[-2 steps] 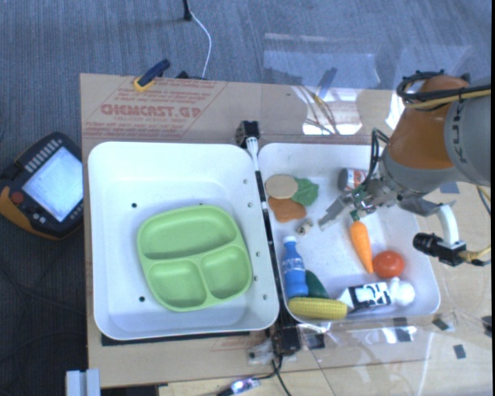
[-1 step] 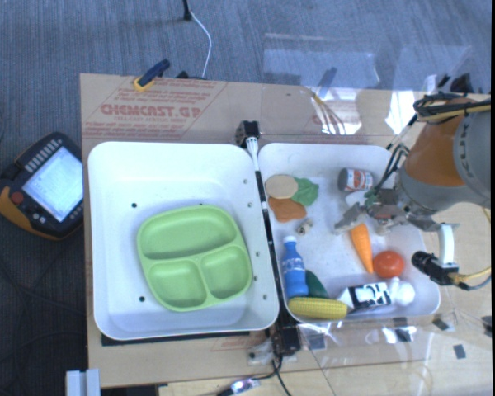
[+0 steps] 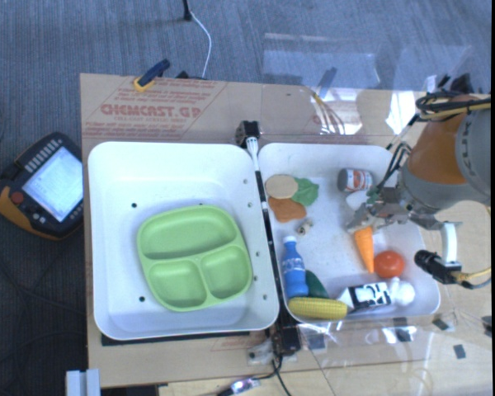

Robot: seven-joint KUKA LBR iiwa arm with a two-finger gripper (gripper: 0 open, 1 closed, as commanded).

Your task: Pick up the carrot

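Observation:
The orange carrot [image 3: 365, 249] lies in the right bin [image 3: 330, 153], pointing toward the front edge, with its thick end farthest from me. My gripper [image 3: 372, 219] hangs directly over that thick end, touching or nearly touching it. The grey arm with its orange band [image 3: 436, 157] reaches in from the right. The carrot rests on the bin floor.
A red tomato [image 3: 388, 263] lies beside the carrot, with a white bottle [image 3: 381, 294], corn cob [image 3: 318, 308] and blue bottle [image 3: 294, 268] in front. A can [image 3: 355, 180] and round food pieces [image 3: 284, 196] sit behind. The left bin [image 3: 115, 172] holds a green divided plate [image 3: 196, 256].

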